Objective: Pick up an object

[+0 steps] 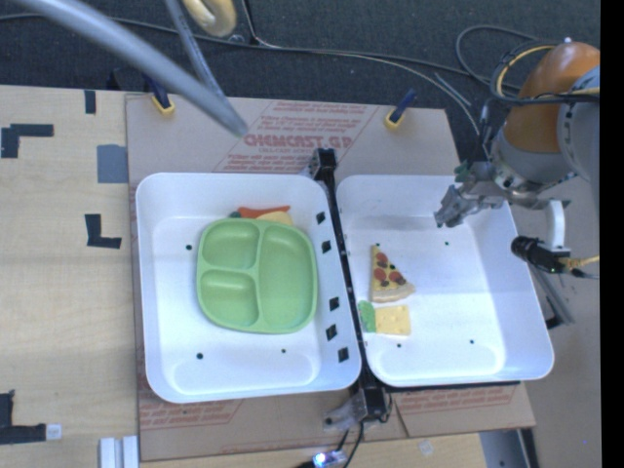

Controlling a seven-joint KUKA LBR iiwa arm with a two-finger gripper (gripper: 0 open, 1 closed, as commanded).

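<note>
My jaws (450, 213) hang over the far right part of the right bin (487, 354), nothing between them; whether they're spread or clenched I cannot tell. Pizza slice (387, 275) lies near the bin's left wall, yellow cheese square (394, 321) just below it. Both look light, stiff, thin plastic; I'd pinch the slice across its edges.
</note>
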